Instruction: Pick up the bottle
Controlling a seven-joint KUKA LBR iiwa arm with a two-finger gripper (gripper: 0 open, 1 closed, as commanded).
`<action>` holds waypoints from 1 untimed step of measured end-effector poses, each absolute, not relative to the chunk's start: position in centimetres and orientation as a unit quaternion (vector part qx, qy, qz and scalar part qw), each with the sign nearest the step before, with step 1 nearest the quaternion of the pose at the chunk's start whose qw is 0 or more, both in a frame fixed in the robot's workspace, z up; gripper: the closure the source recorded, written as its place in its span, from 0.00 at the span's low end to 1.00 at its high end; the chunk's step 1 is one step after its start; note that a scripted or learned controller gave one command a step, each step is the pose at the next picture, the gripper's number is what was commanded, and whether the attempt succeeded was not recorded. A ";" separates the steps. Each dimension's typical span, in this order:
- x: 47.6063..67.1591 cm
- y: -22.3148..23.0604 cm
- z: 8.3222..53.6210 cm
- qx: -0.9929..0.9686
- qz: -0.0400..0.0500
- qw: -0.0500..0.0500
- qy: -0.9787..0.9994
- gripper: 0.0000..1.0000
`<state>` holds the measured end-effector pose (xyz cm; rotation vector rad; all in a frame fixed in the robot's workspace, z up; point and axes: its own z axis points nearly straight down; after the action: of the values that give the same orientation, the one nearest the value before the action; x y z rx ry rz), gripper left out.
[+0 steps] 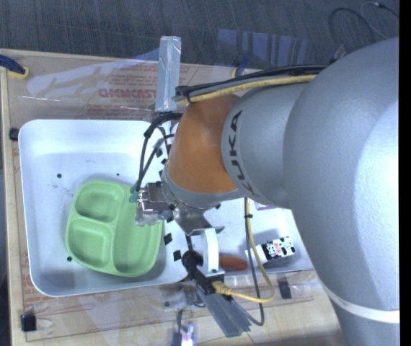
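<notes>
Your gripper [150,207] hangs at the right rim of the green divided plate [108,229] in the left bin [47,150] — open or closed, you cannot tell. An orange-red object [233,263] beside the wrist may be the bottle — not yet lifted, I judge.

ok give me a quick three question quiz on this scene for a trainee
1. Where does the green tray lie? A: in the view's left bin. B: in the right bin. C: on the bench outside the bins.
2. True or false: the arm wears a blue band above its wrist.
3. How many compartments does the green tray have?
Key: 1 A; 2 false, it is orange; 3 three.
</notes>
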<state>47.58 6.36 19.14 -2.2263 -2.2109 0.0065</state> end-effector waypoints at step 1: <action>48.4 12.3 16.1 -0.715 0.003 0.002 -0.699 1.00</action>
<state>48.37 12.29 16.10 -2.2435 -2.1929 0.0090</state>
